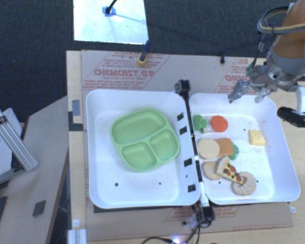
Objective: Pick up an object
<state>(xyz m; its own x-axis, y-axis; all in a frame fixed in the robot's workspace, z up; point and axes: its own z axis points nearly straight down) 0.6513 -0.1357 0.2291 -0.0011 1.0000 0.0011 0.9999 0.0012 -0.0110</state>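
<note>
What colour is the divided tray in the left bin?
Light green; the divided tray shows best in the camera view.

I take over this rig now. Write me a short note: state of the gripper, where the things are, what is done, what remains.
Gripper: above the far rim of the right white bin, fingers apart, holding nothing.
Things: toy food lies in the right bin: red tomato slice, yellow cheese cube, pizza slice, round cookie. The green divided plate lies in the left white bin.
Done: nothing picked.
Left: descend, grasp one object, lift.
</note>
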